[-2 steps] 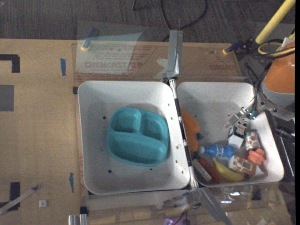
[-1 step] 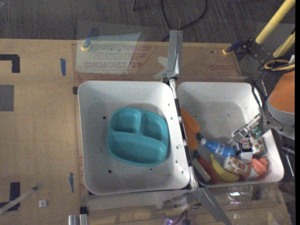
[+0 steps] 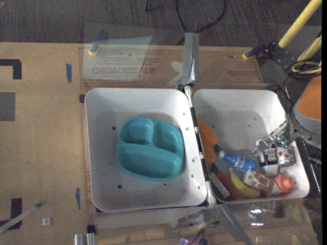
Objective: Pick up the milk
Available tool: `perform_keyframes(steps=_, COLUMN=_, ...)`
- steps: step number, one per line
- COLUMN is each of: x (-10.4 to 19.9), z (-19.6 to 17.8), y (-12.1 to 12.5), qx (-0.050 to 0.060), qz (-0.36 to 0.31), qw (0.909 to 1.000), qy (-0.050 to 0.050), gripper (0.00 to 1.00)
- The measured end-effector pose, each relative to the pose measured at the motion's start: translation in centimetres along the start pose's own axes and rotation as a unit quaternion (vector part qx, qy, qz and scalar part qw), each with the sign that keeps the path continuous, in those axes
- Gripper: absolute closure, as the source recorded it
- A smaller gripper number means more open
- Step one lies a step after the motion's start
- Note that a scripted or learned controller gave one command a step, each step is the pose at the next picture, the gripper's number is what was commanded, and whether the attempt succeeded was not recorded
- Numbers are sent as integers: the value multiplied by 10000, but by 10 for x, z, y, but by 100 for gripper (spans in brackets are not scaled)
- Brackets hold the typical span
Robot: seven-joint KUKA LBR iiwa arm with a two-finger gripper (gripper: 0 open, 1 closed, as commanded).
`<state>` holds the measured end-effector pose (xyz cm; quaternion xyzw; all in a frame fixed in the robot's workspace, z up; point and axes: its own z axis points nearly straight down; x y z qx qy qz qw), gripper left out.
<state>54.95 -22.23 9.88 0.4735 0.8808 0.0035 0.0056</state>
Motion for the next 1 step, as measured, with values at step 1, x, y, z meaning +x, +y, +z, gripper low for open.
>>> perform_keyframes(steps=1, x=12, z=-78, y=-24, qx=47, qz=970, qw=9953, qy=5, gripper=100)
